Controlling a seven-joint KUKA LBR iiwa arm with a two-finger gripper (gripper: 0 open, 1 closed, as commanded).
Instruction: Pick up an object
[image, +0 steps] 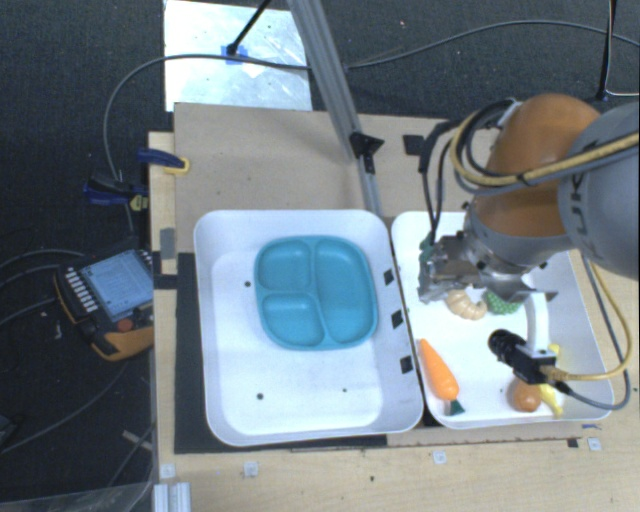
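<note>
Dark carpet (60, 100) surrounds a tan tabletop (260, 150) that carries two shallow white bins side by side. On the carpet to the left lies an orange-cased handheld controller with a bluish screen (108, 295). The left white bin (300, 395) holds a light blue plastic plate with three compartments (316, 292), set toward the bin's far half. The grey arm with its orange band (540, 150) reaches in from the right and hangs over the right white bin (480, 365), with the hand (445, 280) low over that bin's far left part. Whether the hand is clenched or released cannot be told from this angle. A cream lumpy object (466, 304) lies just beside the hand, on its near right side and partly under it; contact between them cannot be made out. A small green piece (498, 300) shows just right of the cream object. An orange toy carrot with a green tip (437, 368) lies nearer the camera along the bin's left wall, apart from the hand. A small orange-brown round item (524, 397) and a yellow piece (553, 400) sit together in the near right corner.
</note>
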